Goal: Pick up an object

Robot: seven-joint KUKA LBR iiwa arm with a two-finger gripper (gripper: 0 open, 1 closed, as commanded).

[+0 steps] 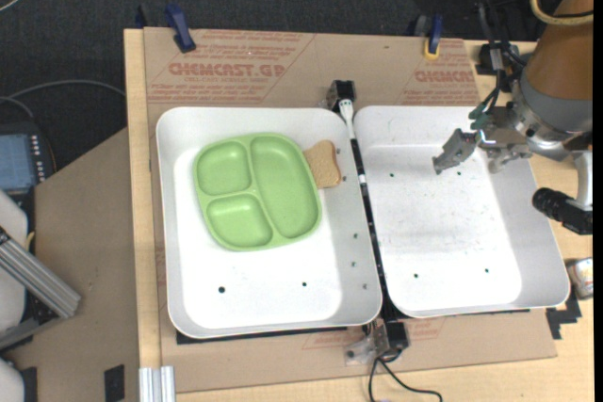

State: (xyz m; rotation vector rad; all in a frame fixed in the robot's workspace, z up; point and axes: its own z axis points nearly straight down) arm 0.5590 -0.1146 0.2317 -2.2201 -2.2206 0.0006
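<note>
With fingers seemingly apart and empty, the gripper [468,149] hovers over the right bin [443,287], well apart from the tan block [324,164] touching the green tray [256,193], risking a grab at air.

The arm [565,42] is cut off by the right edge of the frame — just its wrist and orange band show. The gripper [471,149] is too small and blurred to read how its fingers stand. The tan sponge-like piece [323,164] by the green divided plate's [256,191] right rim is too small to name surely.
</note>
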